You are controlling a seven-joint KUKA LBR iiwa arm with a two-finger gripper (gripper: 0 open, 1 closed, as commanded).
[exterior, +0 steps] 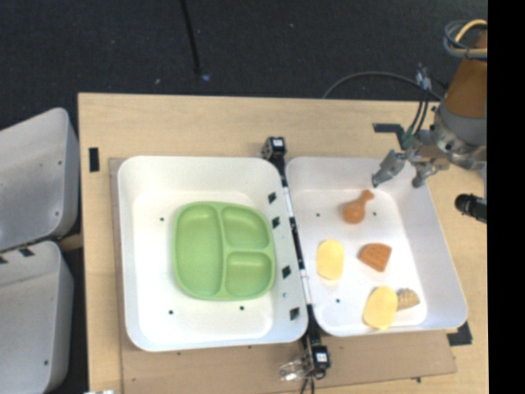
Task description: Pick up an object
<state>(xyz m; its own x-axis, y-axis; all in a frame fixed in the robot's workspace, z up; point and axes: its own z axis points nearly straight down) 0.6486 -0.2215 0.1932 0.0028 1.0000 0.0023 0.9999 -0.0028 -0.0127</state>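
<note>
Arm point(466, 89): upper right of the frame, grey with an orange band, reaching in over the far right corner of the right bin.
Gripper point(404, 172): above the upper right part of the right bin, two fingers spread apart, nothing between them.
Right bin point(426, 220): white, shallow, right half of the bench, holding five small items.
Drumstick-shaped brown piece point(357, 208): upper middle of the right bin, just below and left of the gripper, apart from it.
Pale yellow piece point(330, 259): left side of the right bin, near the divider.
Orange wedge point(375, 256): centre of the right bin, right of the pale yellow piece.
Yellow oval point(381, 308): lower part of the right bin, touching a small tan item point(408, 299) on its right.
Left bin point(148, 220): white, centre-left of the frame.
Green divided tray point(223, 249): flat in the middle of the left bin, three compartments.
</note>
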